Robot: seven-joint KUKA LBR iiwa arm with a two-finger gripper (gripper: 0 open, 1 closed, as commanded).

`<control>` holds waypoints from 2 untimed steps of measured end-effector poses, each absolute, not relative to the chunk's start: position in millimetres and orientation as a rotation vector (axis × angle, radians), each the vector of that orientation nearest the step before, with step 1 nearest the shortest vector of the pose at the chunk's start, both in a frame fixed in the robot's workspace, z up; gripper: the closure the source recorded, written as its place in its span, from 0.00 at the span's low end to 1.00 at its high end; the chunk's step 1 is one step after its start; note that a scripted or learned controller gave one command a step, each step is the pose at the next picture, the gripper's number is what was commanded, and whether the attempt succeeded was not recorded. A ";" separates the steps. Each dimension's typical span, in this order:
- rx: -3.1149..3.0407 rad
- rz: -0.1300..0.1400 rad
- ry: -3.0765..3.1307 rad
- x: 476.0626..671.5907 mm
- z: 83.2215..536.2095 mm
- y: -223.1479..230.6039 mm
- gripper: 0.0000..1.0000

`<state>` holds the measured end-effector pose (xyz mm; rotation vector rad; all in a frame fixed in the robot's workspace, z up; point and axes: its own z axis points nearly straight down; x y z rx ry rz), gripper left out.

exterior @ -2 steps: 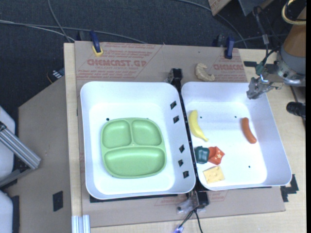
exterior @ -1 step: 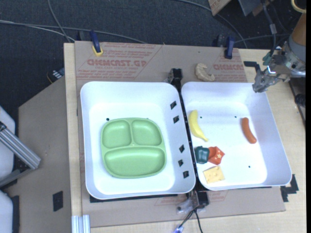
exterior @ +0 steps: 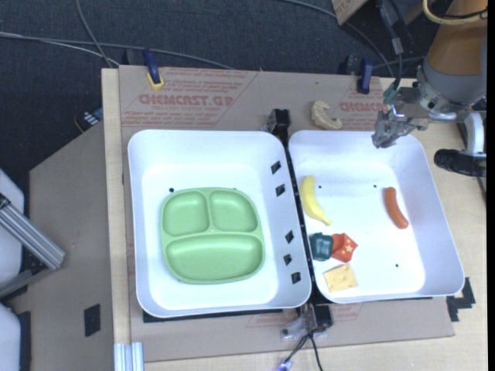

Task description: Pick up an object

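The tool (exterior: pixel 384 135) hung over the far rim of the right bin (exterior: pixel 433 277) (whether released or clenched, I could not tell). In that bin lay a banana (exterior: pixel 313 200), a sausage (exterior: pixel 396 207), a red piece (exterior: pixel 344 246) and a cracker (exterior: pixel 339 277). A green tray (exterior: pixel 212 233) sat in the left bin (exterior: pixel 147 207).

Cut off, hidden, or too small to read

The arm (exterior: pixel 456 37) runs off the top and right edges, so just its wrist end shows above the right bin (exterior: pixel 433 280). The gripper (exterior: pixel 384 135) hangs over that bin's far rim — too small and dark to tell how its fingers stand. Near the banana (exterior: pixel 313 200), the teal piece (exterior: pixel 321 246) and red piece (exterior: pixel 344 246) touch, and their shapes are too small to name. Left of the left bin (exterior: pixel 143 207), a metal rail (exterior: pixel 27 226) is cut by the frame edge.
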<state>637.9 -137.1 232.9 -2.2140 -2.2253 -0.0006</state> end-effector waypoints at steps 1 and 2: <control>-2.216 -0.004 -2.228 645.8 241.7 -81.1 1.00; -2.214 -0.005 -2.229 657.1 242.7 -23.5 1.00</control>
